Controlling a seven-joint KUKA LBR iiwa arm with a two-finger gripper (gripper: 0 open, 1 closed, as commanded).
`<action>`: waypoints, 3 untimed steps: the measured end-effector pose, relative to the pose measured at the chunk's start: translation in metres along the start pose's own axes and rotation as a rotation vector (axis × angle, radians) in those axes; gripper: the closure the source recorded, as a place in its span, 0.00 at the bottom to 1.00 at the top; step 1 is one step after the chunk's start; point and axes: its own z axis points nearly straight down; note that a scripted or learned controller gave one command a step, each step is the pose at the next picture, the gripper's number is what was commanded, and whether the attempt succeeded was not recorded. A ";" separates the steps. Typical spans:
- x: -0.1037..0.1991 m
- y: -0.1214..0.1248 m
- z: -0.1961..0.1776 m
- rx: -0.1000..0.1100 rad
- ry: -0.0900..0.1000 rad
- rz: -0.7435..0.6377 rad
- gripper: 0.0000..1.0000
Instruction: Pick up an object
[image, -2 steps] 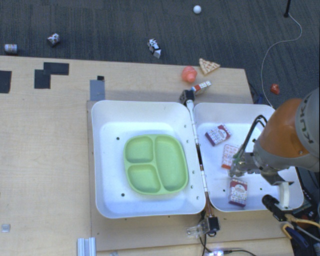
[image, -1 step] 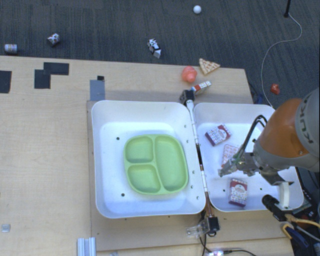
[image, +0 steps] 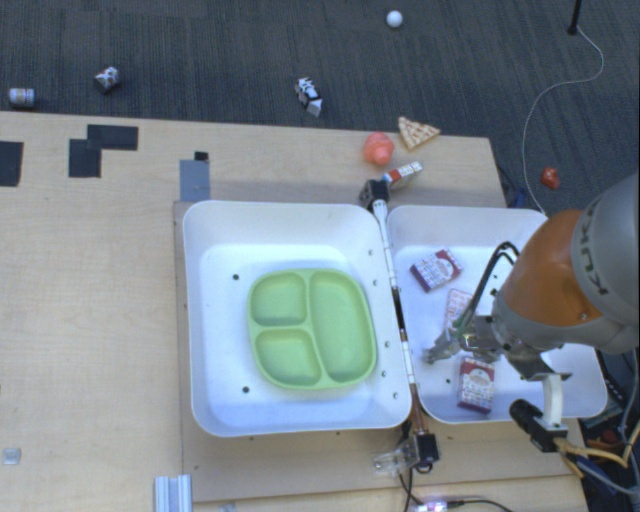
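Two shallow white plastic bins are sitting side by side on the pale wooden bench (image: 90, 330), the left bin (image: 215, 330) centre frame, the right bin (image: 520, 225) toward the right edge. A light green three-compartment plastic tray (image: 312, 328) is lying flat in the middle of the left bin. The grey arm with its orange band (image: 545, 275) is reaching in from the right, over the right bin. Its metal two-finger gripper (image: 448, 345) is hovering low over the bin's left-centre floor; the fingers are pointing left, and whether they are apart or together cannot be told. In the right bin, a small red-and-white packet (image: 435, 269) is lying near the top, a pale pinkish packet (image: 457, 303) just below it, and a red-and-white carton (image: 477, 385) at lower centre, just right of and below the gripper. Nothing is showing between the fingers
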 end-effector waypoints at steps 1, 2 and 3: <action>0.001 0.003 -0.011 -0.007 0.000 -0.003 1.00; 0.001 0.003 -0.011 -0.007 0.000 -0.003 0.00; 0.001 0.004 -0.022 -0.011 0.000 -0.006 1.00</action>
